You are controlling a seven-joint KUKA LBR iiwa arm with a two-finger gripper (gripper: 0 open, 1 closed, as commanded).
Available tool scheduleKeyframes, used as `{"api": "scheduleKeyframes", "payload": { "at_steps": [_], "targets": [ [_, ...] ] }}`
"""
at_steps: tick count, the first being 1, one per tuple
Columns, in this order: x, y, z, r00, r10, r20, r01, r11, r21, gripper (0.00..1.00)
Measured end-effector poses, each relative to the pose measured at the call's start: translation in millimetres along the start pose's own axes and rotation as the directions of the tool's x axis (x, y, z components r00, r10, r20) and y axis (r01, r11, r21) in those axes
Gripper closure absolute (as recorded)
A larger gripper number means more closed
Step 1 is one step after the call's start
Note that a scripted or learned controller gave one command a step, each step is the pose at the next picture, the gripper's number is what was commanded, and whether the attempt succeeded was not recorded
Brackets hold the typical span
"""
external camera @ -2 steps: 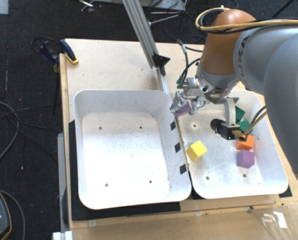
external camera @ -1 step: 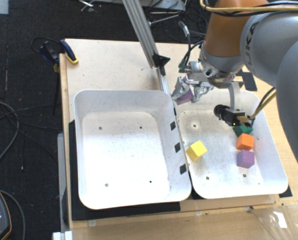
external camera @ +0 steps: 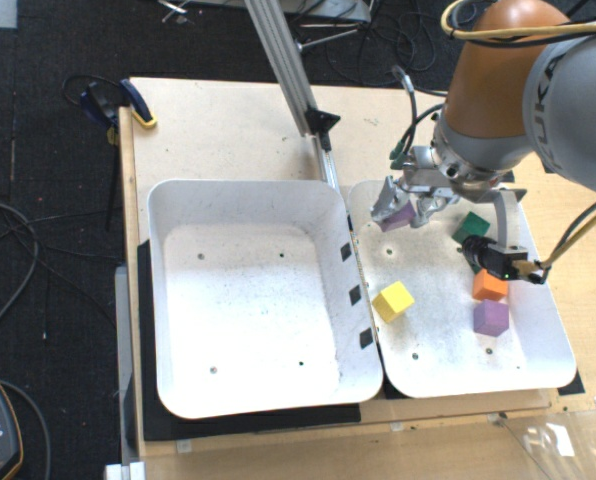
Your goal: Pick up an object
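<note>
A small purple block is seen clamped between the fingers of the gripper, raised over the far part of the right bin. It is judged to be light and firm, probably foam or wood, with flat faces that give a sure hold when pinched on opposite sides. Little slipping is expected, though only an end of it seems to be held.

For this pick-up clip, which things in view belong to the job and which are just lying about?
Part of the job:
- gripper, with a purple block between its fingers
- right bin
- yellow block
- orange block
- second purple block
- green block

Lying about:
- left bin
- metal rail
- blue and yellow clamp
</note>
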State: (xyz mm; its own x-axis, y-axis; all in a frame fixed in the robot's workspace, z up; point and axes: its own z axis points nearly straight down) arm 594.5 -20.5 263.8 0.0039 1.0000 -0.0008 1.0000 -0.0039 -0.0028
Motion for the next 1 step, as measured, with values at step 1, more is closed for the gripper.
{"api": "scheduleKeyframes", "payload": {
  "at_steps": [1],
  "targets": [
    [56.6, 41.2, 73.9, 1.000, -0.012, -0.002, 0.012, 1.000, 0.004, 1.00]
  ]
}}
